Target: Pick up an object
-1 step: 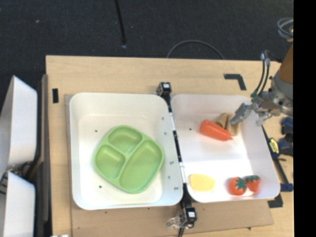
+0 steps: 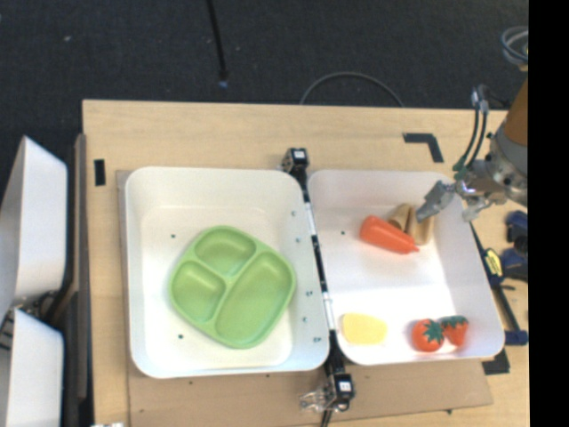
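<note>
The right bin (image 2: 382, 283) holds an orange carrot-shaped toy (image 2: 388, 235) with a tan piece (image 2: 411, 220) just behind it. At the bin's front lie a yellow piece (image 2: 364, 329) and a red strawberry-like toy with green leaves (image 2: 438, 333). My gripper (image 2: 452, 205) hangs over the bin's right rear part, just right of the tan piece. It is open, with nothing between its fingers (image 2: 433, 202). It touches none of the objects.
The left bin (image 2: 151, 203) carries a green divided plate (image 2: 234, 286). A black clamp (image 2: 296, 159) sits at the rear where the bins meet. Blue and yellow items (image 2: 514, 258) lie on the bench right of the right bin.
</note>
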Tool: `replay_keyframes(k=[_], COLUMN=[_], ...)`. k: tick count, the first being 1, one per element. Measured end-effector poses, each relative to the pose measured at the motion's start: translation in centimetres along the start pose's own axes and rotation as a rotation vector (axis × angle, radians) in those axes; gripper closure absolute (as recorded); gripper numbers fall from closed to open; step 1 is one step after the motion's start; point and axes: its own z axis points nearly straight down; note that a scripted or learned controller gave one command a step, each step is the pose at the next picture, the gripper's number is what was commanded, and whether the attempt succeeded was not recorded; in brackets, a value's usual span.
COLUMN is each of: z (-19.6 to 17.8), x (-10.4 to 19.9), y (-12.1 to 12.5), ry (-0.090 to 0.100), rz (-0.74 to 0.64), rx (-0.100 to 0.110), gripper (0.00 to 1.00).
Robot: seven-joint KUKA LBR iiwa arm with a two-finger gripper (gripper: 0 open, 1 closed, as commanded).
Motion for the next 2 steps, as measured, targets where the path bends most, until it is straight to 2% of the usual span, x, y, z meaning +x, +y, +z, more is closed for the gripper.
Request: replay_keyframes(k=[2], z=[12.5], x=[-0.4], y=[0.1], ry=[-0.001], rz=[0.005], rx=[0.005], gripper=[0.0])
